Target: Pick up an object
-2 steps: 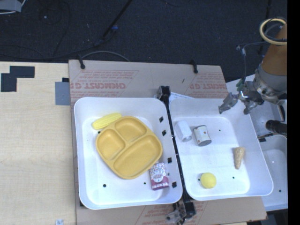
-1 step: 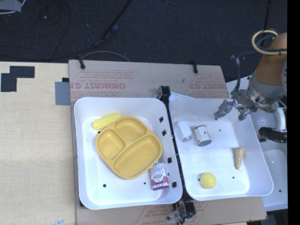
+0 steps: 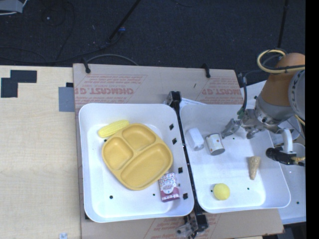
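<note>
step: approach — nothing held
gripper (image 3: 234, 127): fingers apart, low over right bin (image 3: 279, 195), near its far-right edge
nearest target: grey cylinder (image 3: 215, 144), mid-bin, just beside the fingertips
other candidates: white cylinder (image 3: 195, 138); cone (image 3: 254, 167); yellow ball (image 3: 221, 191) at near edge
next: shift over the grey cylinder, straddle it, close

From my feed: two shallow white bins side by side, left bin (image 3: 89, 133), right bin (image 3: 279, 195), touching along a black divider strip (image 3: 182, 148). Both sit on a cardboard sheet (image 3: 149, 86) with reversed red printing. Under that, a pale wood surface (image 3: 37, 158) bearing a grey patch (image 3: 65, 98) and black patches (image 3: 20, 80). Behind, dark carpeted floor (image 3: 174, 29) with black cables (image 3: 124, 21) trailing.
</note>
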Controlling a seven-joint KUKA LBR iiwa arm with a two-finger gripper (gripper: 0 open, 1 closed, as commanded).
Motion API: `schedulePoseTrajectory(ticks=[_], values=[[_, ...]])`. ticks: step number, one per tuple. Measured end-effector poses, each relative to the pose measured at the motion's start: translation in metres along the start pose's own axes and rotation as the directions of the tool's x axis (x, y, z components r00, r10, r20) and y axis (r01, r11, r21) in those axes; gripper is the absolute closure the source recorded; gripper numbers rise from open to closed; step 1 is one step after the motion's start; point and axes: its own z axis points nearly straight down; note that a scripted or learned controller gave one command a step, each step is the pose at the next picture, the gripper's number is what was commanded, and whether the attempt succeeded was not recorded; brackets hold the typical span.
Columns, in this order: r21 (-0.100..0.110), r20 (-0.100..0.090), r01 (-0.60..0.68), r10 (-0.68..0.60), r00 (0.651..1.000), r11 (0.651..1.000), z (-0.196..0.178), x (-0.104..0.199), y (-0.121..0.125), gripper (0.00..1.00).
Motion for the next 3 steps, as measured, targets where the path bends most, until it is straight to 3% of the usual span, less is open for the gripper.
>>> schedulePoseTrajectory(ticks=[1,3], values=[[-0.004,0.001,0.001,-0.001,1.0,1.0,-0.013,0.0,0.001,1.0],[-0.01,0.003,0.002,-0.002,1.0,1.0,-0.116,0.004,0.0,1.0]])
